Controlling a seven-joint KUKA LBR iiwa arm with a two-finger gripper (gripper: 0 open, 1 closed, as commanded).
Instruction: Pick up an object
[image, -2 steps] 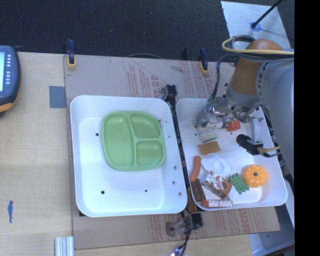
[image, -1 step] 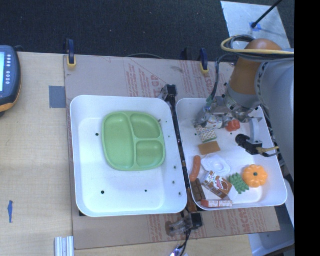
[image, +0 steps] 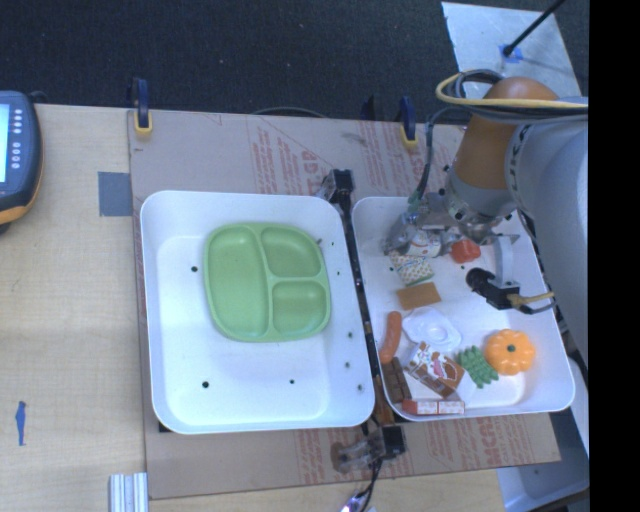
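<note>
One gripper (image: 420, 232) sits low at the far edge of the right bin (image: 545, 400), right over a small patterned cup (image: 412, 267) lying just toward the near edge from it, with a red piece (image: 465, 250) beside; can't tell the grip state from here

Bright, even overhead light, soft shadows, mild glare on the white bins (image: 160, 300), slightly soft focus overall.

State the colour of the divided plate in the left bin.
Light green; the divided plate lies in the left bin, shown clearly in the camera view.
</note>
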